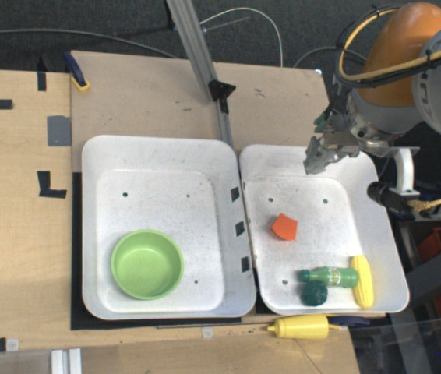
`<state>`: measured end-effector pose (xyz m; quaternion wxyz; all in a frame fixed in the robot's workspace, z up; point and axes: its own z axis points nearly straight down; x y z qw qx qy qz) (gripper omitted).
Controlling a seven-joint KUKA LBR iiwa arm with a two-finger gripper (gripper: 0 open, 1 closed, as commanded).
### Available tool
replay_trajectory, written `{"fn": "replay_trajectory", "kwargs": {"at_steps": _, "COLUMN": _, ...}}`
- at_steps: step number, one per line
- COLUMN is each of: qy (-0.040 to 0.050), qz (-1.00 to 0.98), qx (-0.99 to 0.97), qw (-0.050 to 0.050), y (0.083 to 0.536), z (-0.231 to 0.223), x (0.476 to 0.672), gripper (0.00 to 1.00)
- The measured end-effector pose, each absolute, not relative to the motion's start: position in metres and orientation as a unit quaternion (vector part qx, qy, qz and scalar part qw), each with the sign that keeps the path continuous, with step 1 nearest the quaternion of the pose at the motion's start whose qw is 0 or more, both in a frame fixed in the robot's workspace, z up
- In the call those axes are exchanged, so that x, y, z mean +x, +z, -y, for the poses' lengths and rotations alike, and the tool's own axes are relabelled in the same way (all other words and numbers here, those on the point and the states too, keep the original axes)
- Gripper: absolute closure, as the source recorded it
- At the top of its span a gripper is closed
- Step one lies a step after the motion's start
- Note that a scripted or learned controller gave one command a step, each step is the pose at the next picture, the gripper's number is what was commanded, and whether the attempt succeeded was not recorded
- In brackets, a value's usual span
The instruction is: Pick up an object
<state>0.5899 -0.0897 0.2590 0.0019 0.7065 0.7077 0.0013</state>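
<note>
Candidates for the pick, all in the right bin (376, 209): an orange block (284, 227), small w/ angled faces, sitting about mid-bin, apart from the rest. Near the bin's near-right corner, a green bottle (328, 276) lies on its side, translucent body w/ a darker green cap end at left. Just beside it on the near side sits a dark teal lump (313, 293), touching or almost touching the bottle. A yellow banana-like piece (362, 280) lies lengthwise at the bottle's right end, against the bin's right wall.

Left bin (158, 158) holds a lime-green bowl (148, 264), upright, in the near-left corner.

Outside the bins, a yellow bottle (301, 327) lies on the bench just past the right bin's near rim.

Gripper (318, 158) hangs over the far edge of the right bin, well apart from every obj. Can't tell whether it's parted or closed; nothing visibly held.
</note>
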Motion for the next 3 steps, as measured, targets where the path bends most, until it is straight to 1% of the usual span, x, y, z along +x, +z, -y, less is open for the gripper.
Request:
{"fn": "replay_trajectory", "kwargs": {"at_steps": 1, "qy": -0.0003, "qz": -0.709, "qx": 0.705, "qw": -0.001, "y": 0.263, "z": 0.043, "x": 0.573, "gripper": 1.00}}
{"fn": "replay_trajectory", "kwargs": {"at_steps": 2, "qy": -0.0004, "qz": -0.710, "qx": 0.705, "qw": -0.002, "y": 0.265, "z": -0.009, "x": 0.560, "gripper": 1.00}}
{"fn": "replay_trajectory", "kwargs": {"at_steps": 3, "qy": -0.0017, "qz": -0.709, "qx": 0.705, "qw": -0.002, "y": 0.245, "z": -0.060, "x": 0.541, "gripper": 1.00}}
